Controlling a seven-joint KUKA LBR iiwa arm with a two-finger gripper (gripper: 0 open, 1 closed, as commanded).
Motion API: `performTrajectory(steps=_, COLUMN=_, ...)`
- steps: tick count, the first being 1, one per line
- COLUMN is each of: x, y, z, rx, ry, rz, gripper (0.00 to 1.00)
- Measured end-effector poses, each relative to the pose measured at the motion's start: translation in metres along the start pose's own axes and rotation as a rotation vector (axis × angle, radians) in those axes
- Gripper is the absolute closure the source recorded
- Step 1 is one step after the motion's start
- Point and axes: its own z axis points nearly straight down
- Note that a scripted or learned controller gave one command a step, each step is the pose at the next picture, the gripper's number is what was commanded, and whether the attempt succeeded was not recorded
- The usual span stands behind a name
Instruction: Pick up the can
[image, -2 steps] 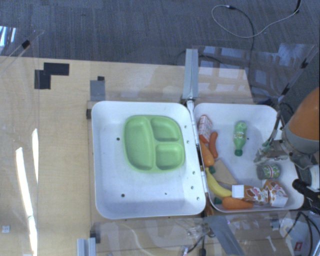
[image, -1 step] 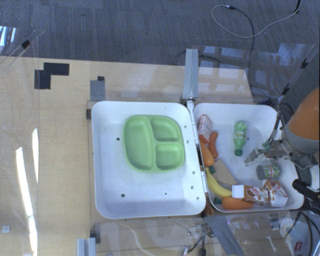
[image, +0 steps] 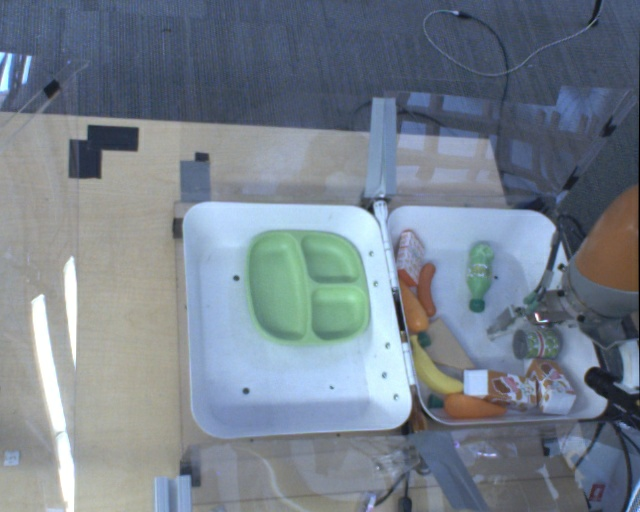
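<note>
Green-labelled can (image: 538, 344) stands upright near the right edge of the right bin (image: 520, 222), and I see my jaws (image: 527, 318) spread open just above it, slightly toward the bin's middle; I'd drop almost straight down

Arm cropped, pincer unclear

The arm (image: 610, 255) runs off the edge at three o'clock; the pincer (image: 530, 318), at twelve o'clock of the can (image: 538, 344), is too blurred to read; carton (image: 535, 388) print illegible.
</note>
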Motion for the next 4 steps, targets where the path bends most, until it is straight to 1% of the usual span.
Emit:
performTrajectory(steps=1, x=0.001, y=0.002, z=-0.009, rx=-0.002, ry=0.001, rz=-0.003, gripper=1.00)
performTrajectory(steps=2, x=0.001, y=0.002, z=-0.009, rx=-0.001, ry=0.001, rz=-0.003, gripper=0.00)
performTrajectory(steps=3, x=0.002, y=-0.015, z=0.000, rx=-0.002, ry=0.000, rz=0.021, gripper=0.00)
performTrajectory(steps=4, x=0.003, y=-0.013, z=-0.010, rx=-0.004, ry=0.001, rz=0.017, gripper=1.00)
